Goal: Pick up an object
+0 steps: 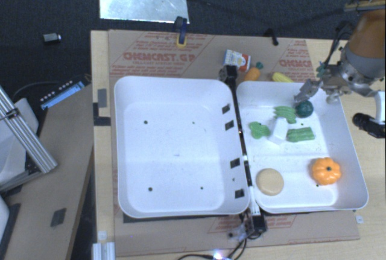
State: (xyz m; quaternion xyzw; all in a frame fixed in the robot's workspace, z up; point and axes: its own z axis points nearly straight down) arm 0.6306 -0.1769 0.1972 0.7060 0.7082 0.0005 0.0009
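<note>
- Here, the end effector hovered over the right bin's far edge; whether it was open or closed was unclear.
- A dark green ball lay just beside it.
- An orange pumpkin sat nearer the front.

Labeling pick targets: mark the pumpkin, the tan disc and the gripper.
pumpkin (326, 171), camera view, middle of its orange body
tan disc (269, 181), camera view, centre of its top face
gripper (309, 91), camera view, between its fingertips

Arm's hand above the right bin, near a dark teal ball and green pieces.
</note>
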